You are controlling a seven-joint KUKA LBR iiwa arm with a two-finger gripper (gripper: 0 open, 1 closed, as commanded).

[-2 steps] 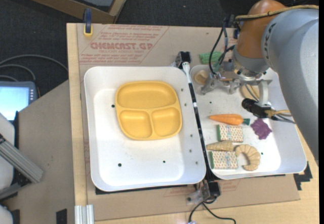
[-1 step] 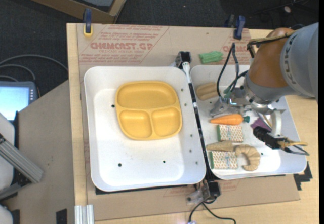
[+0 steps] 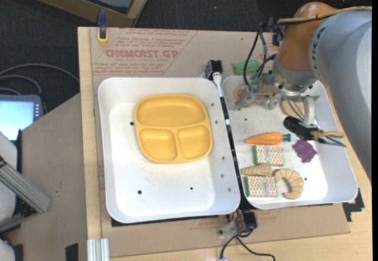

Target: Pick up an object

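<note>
Dark carpeted floor [image 3: 35, 29] around a brown-topped bench [image 3: 147, 47].

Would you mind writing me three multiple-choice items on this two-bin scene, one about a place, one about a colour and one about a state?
1. Where does the yellow divided plate lie?
A. left bin
B. right bin
C. on the bench outside the bins

2. What colour is the carrot?
A. purple
B. orange
C. white

3. How does the croissant stand in relation to the gripper?
A. clamped in it
B. hanging from it
C. lying apart from it on the bin floor

Key: 1 A, the plate sits inside the left bin. 2 B, its body is orange with a green tip. 3 C, it rests at the right bin's near end, away from the gripper.
</note>
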